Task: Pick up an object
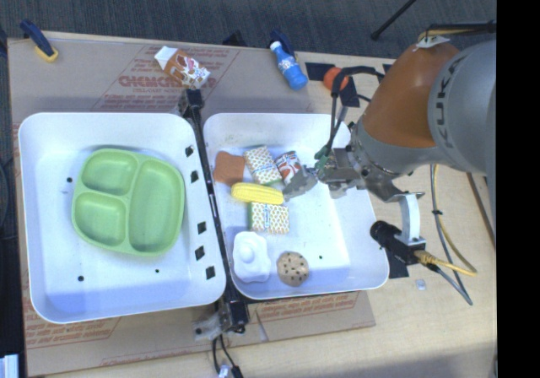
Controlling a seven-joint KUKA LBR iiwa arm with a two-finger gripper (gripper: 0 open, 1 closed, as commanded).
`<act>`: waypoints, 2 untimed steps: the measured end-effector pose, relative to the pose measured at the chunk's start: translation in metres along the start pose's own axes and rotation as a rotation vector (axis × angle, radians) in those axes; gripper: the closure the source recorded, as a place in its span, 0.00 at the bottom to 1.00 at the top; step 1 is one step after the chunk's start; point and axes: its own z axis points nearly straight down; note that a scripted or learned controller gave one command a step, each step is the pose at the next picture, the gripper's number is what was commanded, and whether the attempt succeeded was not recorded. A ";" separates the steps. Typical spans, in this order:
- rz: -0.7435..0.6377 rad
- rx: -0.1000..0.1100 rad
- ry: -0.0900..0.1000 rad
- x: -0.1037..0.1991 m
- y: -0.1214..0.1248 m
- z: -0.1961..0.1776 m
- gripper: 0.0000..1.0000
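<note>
Reaching in from the right: our arm (pixel 430 115) leans over the right bin (pixel 337 262), and the gripper (pixel 297 183) hangs low over the cluster of small things in that bin.
Gripper state: we cannot tell whether it is spread or pressed together; the tip reads as one blurred grey shape, and we see nothing caught in it.
Nearest thing: the red and white can (pixel 288 165) sits just beside the gripper tip, on its upper-left side, perhaps touching it.
Next nearest: the corn cob (pixel 257 193) lies just left of the tip, its long axis running left to right, with its right end toward us.
Other candidates: the patterned box (pixel 261 163) lies left of the can, the orange block (pixel 229 167) lies further left by the bin wall, and the patterned packet (pixel 269 218) lies below the cob.
Further off: the white bottle (pixel 251 255) and the cookie (pixel 292 267) rest near the bin's near edge, well apart from the gripper.
Left bin: the green plate (pixel 128 199) lies in the other bin (pixel 51 283), far from our reach line.
Relation that matters: we judge the pick turns on a short shift leftward, since both the can and the cob lie on the gripper's left.
Risk: the things crowd together, so we may nudge one while closing on another.
</note>
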 end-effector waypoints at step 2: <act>0.000 0.000 0.000 0.000 0.000 0.000 0.00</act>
